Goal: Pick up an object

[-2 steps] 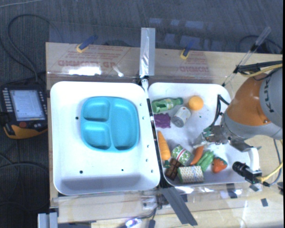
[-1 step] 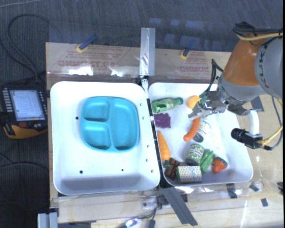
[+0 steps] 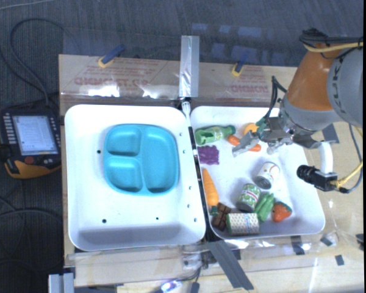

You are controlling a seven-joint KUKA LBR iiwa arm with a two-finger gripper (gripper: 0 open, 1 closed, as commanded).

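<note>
**A:** Where is the gripper, and what is it doing?

**B:** It hangs over the upper part of the right bin, reaching in from the right. Its two fingers stand slightly apart, with nothing between them.

**A:** What lies closest to it?

**B:** A small orange piece sits just beside the fingertips, to their left. A green bottle lies a little further left, and a purple bunch below that.

**A:** And further off?

**B:** A carrot lies lower left. Cans and vegetables crowd the bin's near end. The blue divided plate is well apart in the left bin.

**A:** How should the pick go?

**B:** I'd judge the orange piece the easiest target: centre the fingers over it, descend straight, and close before lifting, keeping clear of the bottle.
</note>
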